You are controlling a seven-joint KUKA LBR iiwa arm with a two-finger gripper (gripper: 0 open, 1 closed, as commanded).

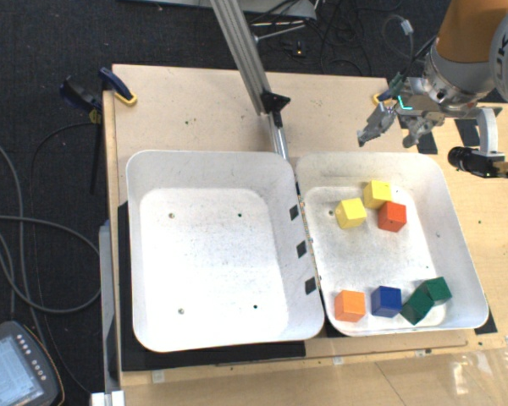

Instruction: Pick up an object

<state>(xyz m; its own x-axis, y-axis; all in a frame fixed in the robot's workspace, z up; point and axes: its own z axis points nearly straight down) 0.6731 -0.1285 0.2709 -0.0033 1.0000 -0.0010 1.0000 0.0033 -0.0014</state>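
Observation:
The right bin [457, 244] holds several small blocks. Two yellow blocks [350, 213] [377, 194] and a red-orange block [392, 216] sit near its back. An orange block [350, 305], a blue block [387, 301] and two dark green blocks [418, 304] [438, 290] lie along its front edge. My gripper [398, 131] hangs above the bench just behind the right bin's back rim, well clear of the blocks. Its fingers [374, 129] are spread apart with nothing between them.
The left bin [207, 244] lies beside the right one. A slanted metal pole [241, 45] crosses the bench's back to the bins' shared edge. A blue and yellow clamp [114, 85] grips the bench's back left corner. Cables lie on the dark floor.

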